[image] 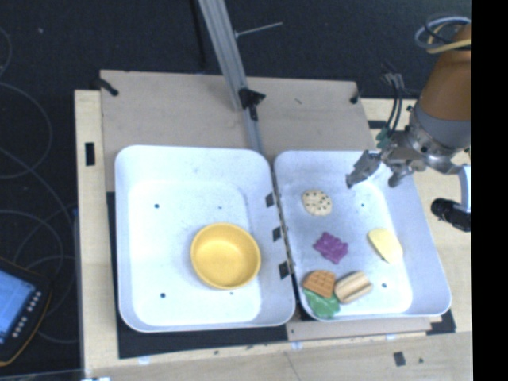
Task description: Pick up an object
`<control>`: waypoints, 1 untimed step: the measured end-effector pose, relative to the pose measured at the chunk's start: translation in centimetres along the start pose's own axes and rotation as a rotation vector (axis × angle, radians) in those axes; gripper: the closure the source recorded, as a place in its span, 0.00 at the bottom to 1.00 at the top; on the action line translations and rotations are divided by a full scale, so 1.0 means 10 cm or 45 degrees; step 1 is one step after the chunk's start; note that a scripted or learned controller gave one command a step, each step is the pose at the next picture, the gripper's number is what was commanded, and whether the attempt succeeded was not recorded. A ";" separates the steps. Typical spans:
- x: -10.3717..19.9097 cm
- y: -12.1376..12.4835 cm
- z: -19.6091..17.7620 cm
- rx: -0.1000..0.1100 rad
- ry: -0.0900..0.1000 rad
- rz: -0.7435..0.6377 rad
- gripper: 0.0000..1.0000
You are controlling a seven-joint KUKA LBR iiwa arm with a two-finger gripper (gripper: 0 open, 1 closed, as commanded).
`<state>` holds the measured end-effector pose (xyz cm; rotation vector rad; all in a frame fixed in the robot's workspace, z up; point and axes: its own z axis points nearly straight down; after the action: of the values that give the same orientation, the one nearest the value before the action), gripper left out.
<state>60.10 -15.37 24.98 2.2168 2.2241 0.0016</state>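
Camera view from above puts our gripper (375, 171) over the right bin (421, 221), at abt 1 o'clock of that bin's floor, near the back wall. Two fingers stand spread apart w/ nothing between them, so we read it as open & empty; they're small and a bit blurred, so that's our best reading, not a sure one.

Task progress: nothing picked yet. No object is off the floor. What's left is basically everything: choose a target, descend, close, lift.

Candidates, all in the right bin: speckled cookie (317, 203) at abt 10 o'clock of the bin centre, closest to the gripper; purple block (330, 248) near centre; yellow wedge (386, 245) at 3 o'clock, near the right wall. At 7 o'clock there's a crowded cluster: waffle piece (319, 282), bread roll (353, 286), and a green piece (323, 305) under/beside them, touching each other and close to the front rim. In the left bin (143, 213) sits a yellow bowl (225, 255), at abt 5 o'clock of its centre, well apart from the arm.

Room to move: cookie & purple block have open floor around them, so we judge them the easiest. Wedge is near the wall, so finger clearance is tighter on that side. Cluster looks worst: fingers would likely bump neighbours. A metal pole (226, 50) rises at 12 o'clock over the divider between the bins; worth avoiding if we cross over.
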 end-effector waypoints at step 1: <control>0.00 0.00 0.00 0.000 0.000 0.000 0.00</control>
<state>60.10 -15.36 24.98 2.2170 2.2240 0.0020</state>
